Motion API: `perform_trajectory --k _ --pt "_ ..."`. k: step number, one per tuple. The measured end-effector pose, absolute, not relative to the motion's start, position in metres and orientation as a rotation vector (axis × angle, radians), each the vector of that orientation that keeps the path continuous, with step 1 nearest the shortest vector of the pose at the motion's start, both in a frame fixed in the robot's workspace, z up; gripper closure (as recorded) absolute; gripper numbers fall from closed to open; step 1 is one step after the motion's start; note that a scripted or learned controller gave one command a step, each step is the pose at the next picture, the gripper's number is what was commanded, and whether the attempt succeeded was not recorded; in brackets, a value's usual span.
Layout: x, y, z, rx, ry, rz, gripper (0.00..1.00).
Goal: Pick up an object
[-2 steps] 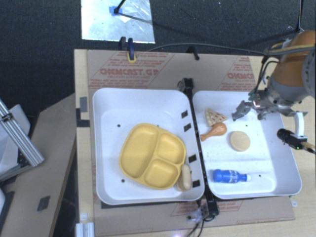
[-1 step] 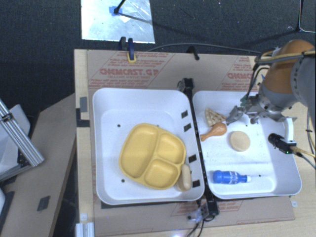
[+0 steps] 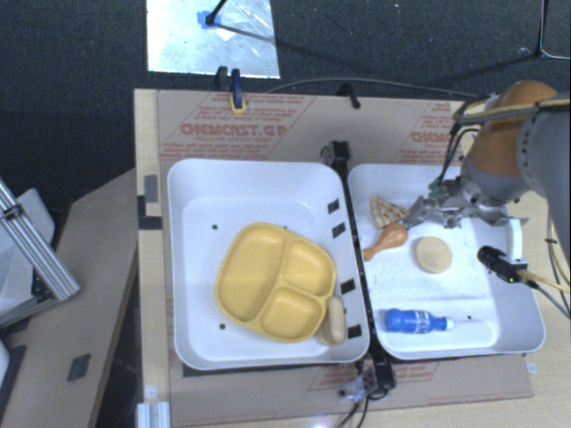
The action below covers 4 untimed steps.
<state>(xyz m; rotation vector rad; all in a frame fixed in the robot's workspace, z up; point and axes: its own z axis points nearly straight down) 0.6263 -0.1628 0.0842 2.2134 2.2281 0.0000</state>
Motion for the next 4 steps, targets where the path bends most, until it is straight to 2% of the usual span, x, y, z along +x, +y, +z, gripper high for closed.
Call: perform_trajectory --k 1,3,4 --pt "0.628 -0.163 0.097 2.208 2.228 0.004 1.0" --pt "0.648 -0.166 0.207 2.209 2.223 0.007 1.0" --pt "0.65 -0.161 0.272 2.208 2.223 0.008 1.0"
